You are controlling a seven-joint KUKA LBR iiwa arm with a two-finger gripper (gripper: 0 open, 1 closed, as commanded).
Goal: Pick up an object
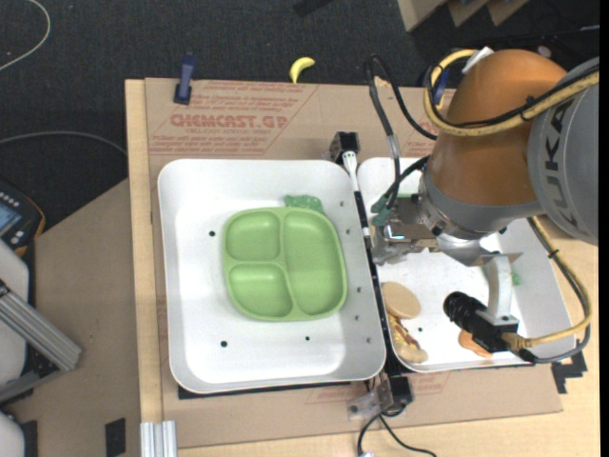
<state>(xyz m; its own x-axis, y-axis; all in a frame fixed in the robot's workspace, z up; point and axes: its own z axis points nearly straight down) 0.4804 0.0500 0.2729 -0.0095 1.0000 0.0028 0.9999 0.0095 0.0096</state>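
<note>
My gripper [388, 240] hangs low over the left part of the right bin [433, 276], close to the wall shared with the left bin, and the bulky orange wrist above hides most of it. A round tan disc [402, 300] lies just below it on the bin floor, apart from it. Near the bin's front left corner sits a tan and yellow piece [407, 340]. A small orange thing [470, 342] peeks out at the front of the bin. In the left bin [190, 255] rests a green divided plate [284, 262], with a small green scrap [304, 201] at its far edge.
Both bins stand on a cardboard sheet [238, 117]. A blue clip [184, 79] and a yellow piece [302, 67] lie at its far edge. Black clamps [343, 147] hold the bins where they meet. The arm covers most of the right bin.
</note>
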